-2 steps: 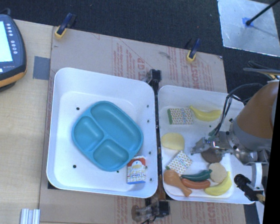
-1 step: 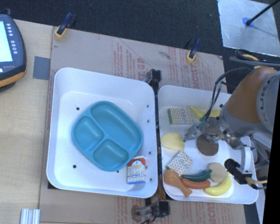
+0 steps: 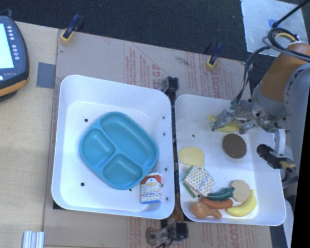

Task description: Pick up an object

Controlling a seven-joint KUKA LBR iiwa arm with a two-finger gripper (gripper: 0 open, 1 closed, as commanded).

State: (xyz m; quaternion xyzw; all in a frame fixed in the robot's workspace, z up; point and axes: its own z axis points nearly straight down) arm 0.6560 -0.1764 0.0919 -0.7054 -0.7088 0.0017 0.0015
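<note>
My gripper [image 3: 232,124] hangs over the far part of the right bin [image 3: 264,218]. Its two grey fingers are spread, one on each side of a small yellow piece [image 3: 227,125] on the bin floor. A brown round disc [image 3: 234,145] lies just in front of the gripper. Nearer the front are a pale yellow slice [image 3: 191,156], a checkered packet [image 3: 198,181], a green pod [image 3: 220,194], a red sausage [image 3: 216,203], a drumstick [image 3: 205,211], a tan round piece [image 3: 241,189] and a banana [image 3: 245,206].
The left bin [image 3: 66,138] holds a blue divided plate [image 3: 118,150] and a small carton [image 3: 151,188] by its front right corner. A control pendant [image 3: 0,59] lies on the bench at far left. Clamps [image 3: 171,85] join the bins.
</note>
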